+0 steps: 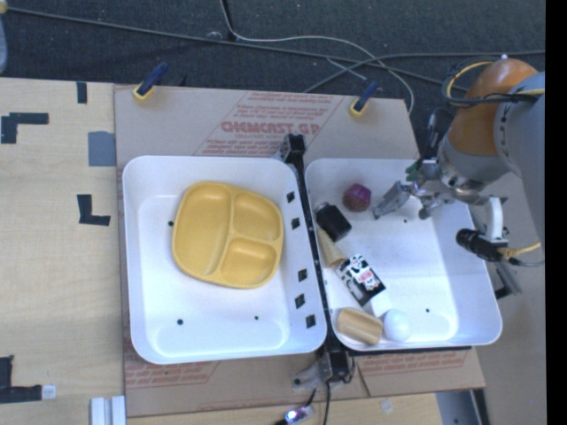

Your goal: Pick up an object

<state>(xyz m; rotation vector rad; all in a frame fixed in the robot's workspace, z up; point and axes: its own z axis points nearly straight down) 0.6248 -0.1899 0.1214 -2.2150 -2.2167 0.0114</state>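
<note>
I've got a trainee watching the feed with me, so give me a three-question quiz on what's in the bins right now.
1. True or false: the yellow plate lies in the left bin.
2. Which thing lies nearest the hand? A) white ball B) purple ball C) wooden block
3. Fill in: the cow-print bottle lies in the ___ bin.

Key: 1 true. 2 B; it sits just left of the hand in the right bin. 3 right.
</note>
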